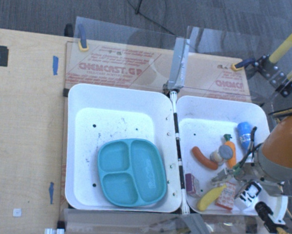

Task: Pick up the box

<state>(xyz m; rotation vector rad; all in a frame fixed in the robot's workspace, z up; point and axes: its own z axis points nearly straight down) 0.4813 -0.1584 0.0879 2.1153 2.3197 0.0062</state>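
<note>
Two white bins sit side by side on the desk. Left bin holds a teal divided plate, lower centre of frame. Right bin holds the clutter: toy hot dog, toy carrot, blue bottle at upper right, yellow banana near the front wall, small dark maroon packet by the divider. Box, small, red and white, lies flat at the bin's lower edge, touching the banana's right side. Gripper hangs low just above the box, at lower right of frame; cannot tell its opening. Grey arm with orange band comes in from the right edge.
</note>
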